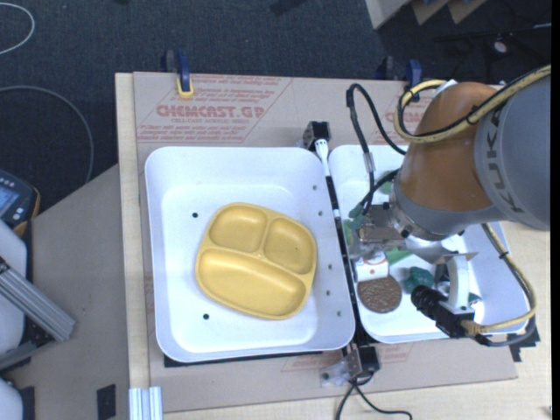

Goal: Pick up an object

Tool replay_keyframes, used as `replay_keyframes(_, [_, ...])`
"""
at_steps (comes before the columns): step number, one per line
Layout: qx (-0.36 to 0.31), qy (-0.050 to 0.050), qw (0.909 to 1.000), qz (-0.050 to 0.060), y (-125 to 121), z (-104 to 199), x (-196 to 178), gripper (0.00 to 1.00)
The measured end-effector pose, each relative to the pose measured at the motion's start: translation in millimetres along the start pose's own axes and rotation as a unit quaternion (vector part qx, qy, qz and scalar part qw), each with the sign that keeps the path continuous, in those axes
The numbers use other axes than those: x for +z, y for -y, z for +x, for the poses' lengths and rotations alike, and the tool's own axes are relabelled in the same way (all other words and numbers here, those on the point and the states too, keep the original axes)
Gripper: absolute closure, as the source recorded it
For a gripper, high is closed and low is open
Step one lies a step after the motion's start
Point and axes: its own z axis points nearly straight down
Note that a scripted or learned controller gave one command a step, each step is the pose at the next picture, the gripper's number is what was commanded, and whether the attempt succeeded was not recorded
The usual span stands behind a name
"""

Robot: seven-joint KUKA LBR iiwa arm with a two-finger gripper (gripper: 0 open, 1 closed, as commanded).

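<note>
Item 1, bench (219, 103): you have a brown board carrying two shallow white bins side by side.

Item 2, left bin (175, 322): it holds one yellow divided tray (255, 259), lying flat near the middle, three compartments up, untouched and well apart from the arm.

Item 3, right bin (385, 322): much of it is covered by the arm. You can see a round brown disc (380, 294) near the front left corner, a small white and red piece (374, 259) just behind it, and some green and teal pieces (418, 276) beside these. Their exact shapes are too small and too hidden for you to name.

Item 4, arm (472, 164): grey with an orange band, it reaches in from the right and hangs low over the right bin.

Item 5, end effector (376, 234): it sits down among the small items by the bin's left wall. You cannot tell from this view what state it is in, nor whether anything is between its tips.

Progress, as a judgement: the reach into the right bin looks done; a grasp is not confirmed. Every visible object appears to rest on a bin floor, so you should count the pick as still open. Left to do: secure one item, most likely one of the small pieces under the wrist, and lift it clear of the bin.
</note>
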Motion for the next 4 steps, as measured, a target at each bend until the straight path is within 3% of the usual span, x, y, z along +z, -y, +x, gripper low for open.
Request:
replay_keyframes(1, [0.004, 0.001, 1.0000, -0.002, -2, -6, -9, 1.00])
replay_keyframes(2, [0.002, 0.002, 1.0000, -0.006, -48, 43, -47, 1.00])
replay_keyframes(3, [0.005, 0.002, 1.0000, 0.002, 8, 37, -28, 1.00])
replay_keyframes(4, [0.002, 0.000, 0.9999, -0.010, 4, 50, -165, 1.00])
